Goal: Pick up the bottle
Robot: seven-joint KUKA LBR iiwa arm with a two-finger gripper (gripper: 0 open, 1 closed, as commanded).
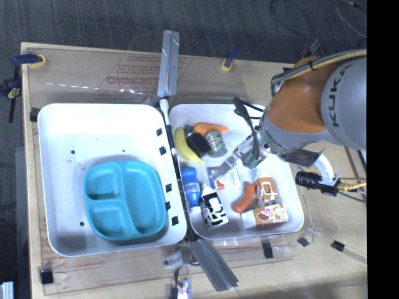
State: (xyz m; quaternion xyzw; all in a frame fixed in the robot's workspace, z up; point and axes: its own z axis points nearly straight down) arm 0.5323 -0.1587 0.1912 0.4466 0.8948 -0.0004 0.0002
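Nearest the camera in the right bin, a black-and-white carton stands beside a sausage and a printed box. At nine o'clock against the divider lies the blue bottle, untouched. Centre, the gripper hangs low over a white card; how far its jaws stand apart is too blurred to tell. Beyond, at twelve o'clock: banana, can, carrot. Left bin holds a blue tray.

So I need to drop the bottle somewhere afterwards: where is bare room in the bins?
The left bin has bare floor above and left of the blue tray. The right bin is crowded: banana, can, bottle, cartons; only its far right corner, under the arm, looks bare.
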